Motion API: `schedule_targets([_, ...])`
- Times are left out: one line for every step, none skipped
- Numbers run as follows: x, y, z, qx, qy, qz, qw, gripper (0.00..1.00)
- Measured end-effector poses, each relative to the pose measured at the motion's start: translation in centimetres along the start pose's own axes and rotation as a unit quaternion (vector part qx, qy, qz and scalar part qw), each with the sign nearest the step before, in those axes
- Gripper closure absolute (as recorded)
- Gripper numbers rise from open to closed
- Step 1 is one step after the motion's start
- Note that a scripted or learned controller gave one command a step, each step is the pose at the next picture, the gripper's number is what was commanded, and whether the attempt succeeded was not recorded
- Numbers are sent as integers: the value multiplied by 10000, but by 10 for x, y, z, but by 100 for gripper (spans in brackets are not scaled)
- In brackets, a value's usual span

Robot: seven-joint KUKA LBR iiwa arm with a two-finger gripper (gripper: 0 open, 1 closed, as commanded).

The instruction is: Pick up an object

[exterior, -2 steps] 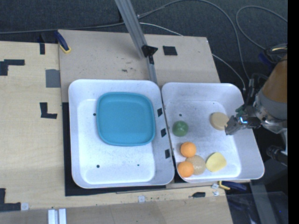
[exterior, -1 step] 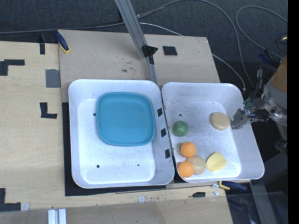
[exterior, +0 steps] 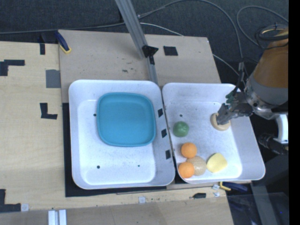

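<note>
Camera view from above gives us two white bins side by side on the bench (exterior: 28, 125), with the arm (exterior: 272, 78) reaching in from the right edge. Our tool (exterior: 224, 116) hangs low over the right bin (exterior: 197, 95), near that bin's right wall, and sits directly on top of a small tan round piece (exterior: 220, 123), covering its upper part. We see the piece peeking out below and to the left of the tool, but we cannot tell how the tool is set or whether it grips the piece.

Other things in the right bin lie well apart from the tool. A green ball (exterior: 181, 129) rests near the bin's left wall, level with the tool. Toward the bin's near edge sits a cluster: an orange ball (exterior: 189, 150), a second orange ball (exterior: 186, 169) just below it, a beige ball (exterior: 198, 165) touching the second orange one, and a yellow block (exterior: 216, 162) just beside the beige ball on its right. Bare bin floor lies between this cluster and the tan piece.

The left bin (exterior: 84, 139) holds a square blue plate (exterior: 125, 119), lying flat toward its far edge. A grey pole (exterior: 136, 27) slants across the bench's far edge and ends near the gap between the bins.
</note>
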State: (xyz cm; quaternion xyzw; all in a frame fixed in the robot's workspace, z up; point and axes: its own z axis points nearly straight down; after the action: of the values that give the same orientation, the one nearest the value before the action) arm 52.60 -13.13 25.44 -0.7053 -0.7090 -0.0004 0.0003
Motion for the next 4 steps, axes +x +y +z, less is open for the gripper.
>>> schedule_targets([39,18,8,6,-2,9,10000,100])
schedule_targets([87,31,2,3,0,4,10000,100])
schedule_targets([134,49,18,11,-3,8,10000,100])
schedule_targets([179,67,31,11,-3,9,10000,100])
